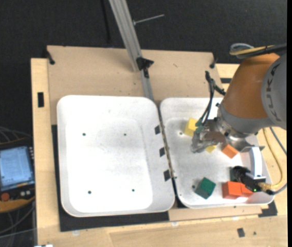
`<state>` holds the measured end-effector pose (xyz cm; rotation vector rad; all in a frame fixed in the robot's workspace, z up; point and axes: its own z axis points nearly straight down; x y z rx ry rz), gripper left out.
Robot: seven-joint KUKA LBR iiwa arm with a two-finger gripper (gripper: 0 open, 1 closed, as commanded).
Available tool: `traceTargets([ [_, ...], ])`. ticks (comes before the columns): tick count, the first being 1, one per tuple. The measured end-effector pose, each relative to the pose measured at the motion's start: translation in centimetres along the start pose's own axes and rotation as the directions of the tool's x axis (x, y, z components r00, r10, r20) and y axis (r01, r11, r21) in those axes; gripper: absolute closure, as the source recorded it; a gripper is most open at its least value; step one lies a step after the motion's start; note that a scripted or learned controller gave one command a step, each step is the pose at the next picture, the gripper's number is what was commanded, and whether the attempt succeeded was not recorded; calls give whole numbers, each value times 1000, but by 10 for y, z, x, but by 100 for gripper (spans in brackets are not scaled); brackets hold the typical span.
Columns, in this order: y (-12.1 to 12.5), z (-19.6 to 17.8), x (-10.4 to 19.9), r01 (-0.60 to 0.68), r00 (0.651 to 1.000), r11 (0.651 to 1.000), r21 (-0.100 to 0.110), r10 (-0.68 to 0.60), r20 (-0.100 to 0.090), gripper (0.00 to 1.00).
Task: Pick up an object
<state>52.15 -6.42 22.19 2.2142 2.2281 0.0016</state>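
Yellow cube-shaped block (190,126) sits in the shallow white right bin (183,108), towards its far left part, just left of the two-finger gripper (201,143). The gripper is low over the middle of that bin, and the grey arm with the orange band (246,94) covers much of the bin's far right side. The gripper is a dark, blurred mass seen from above, so I cannot tell whether it is spread or pressed together, nor whether it pinches anything.

A small yellow piece (211,148) shows at the gripper's near right edge. Most of it is hidden, so its shape is unclear, as is whether the gripper touches it. Just to the right of it lies a small orange block (230,151), close under the wrist.

A dark green block (205,188) lies tilted near the bin's near edge, apart from the gripper. To its right, in the near right corner, is an orange-red block (233,190), its far side partly covered by the robot's own hardware.

The shallow white left bin (110,153) touches the right bin along their shared edge. A grey metal bar (128,27) slants in from the far side towards the junction of the bins; its upper end is cut off by the frame.
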Motion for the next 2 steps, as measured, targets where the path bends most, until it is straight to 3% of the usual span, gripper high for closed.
traceTargets([
  [2,-5,-17,116,3,1000,1000,-2,-3,-2,100],
])
